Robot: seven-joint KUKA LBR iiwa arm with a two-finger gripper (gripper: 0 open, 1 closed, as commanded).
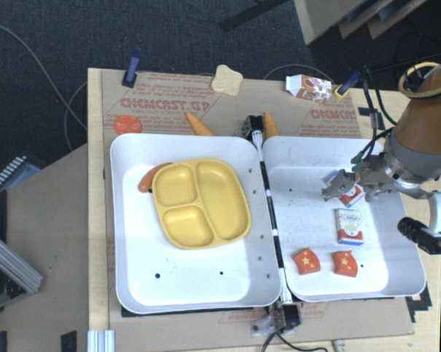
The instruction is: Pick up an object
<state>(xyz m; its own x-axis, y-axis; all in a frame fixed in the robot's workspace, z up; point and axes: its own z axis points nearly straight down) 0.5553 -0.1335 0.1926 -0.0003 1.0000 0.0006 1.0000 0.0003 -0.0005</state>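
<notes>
My gripper hangs over the upper middle of the right bin, coming in from the arm on the right. A small red and white item lies right under it, partly hidden by it. Just below lies a small red, white and blue box. Two red wedge-shaped pieces sit near the bin's front edge. I cannot see whether anything is held.
The left bin holds a yellow divided plate with an orange sausage at its left. On the board behind the bins lie a bread slice, a carrot, an orange disc and a small carton.
</notes>
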